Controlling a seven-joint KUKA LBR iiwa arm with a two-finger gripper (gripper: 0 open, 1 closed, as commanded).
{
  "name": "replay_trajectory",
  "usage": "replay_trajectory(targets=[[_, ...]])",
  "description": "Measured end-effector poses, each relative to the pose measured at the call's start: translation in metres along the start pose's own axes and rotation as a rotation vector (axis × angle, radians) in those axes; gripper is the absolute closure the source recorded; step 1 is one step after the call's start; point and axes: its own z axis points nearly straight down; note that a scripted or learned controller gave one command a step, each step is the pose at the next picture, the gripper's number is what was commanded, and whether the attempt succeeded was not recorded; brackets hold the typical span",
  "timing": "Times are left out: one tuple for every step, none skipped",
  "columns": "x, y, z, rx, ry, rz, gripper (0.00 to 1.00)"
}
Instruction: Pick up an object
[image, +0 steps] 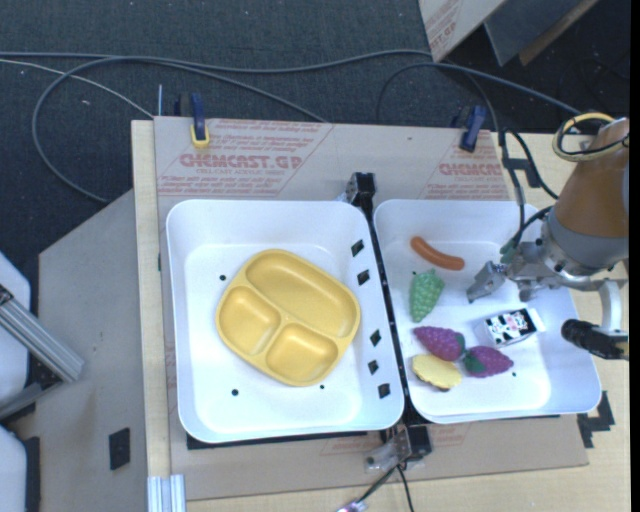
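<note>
We see the gripper (487, 283) low over the right bin (570, 390), holding nothing; we cannot tell its opening. Beside it lie a sausage (437, 253), green grapes (425, 295), purple grapes (439, 342) and a black-and-white card (511, 325).

A pale wooden bench (260, 160), printed with red lettering along its far edge, carries two shallow white bins side by side, their inner rims touching. The left bin (190, 330) and the right bin (570, 385) together cover most of the board. A blue clamp (199, 122) grips the far edge at left, and a second blue clamp (471, 127) grips it at right.
</note>
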Motion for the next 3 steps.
replay_trajectory(targets=[[0.001, 0.0, 0.045, -0.001, 0.0, 0.0, 0.0], [0.0, 0.001, 0.031, -0.007, -0.002, 0.0, 1.0], [0.002, 0.01, -0.017, -0.012, -0.005, -0.001, 1.0]])
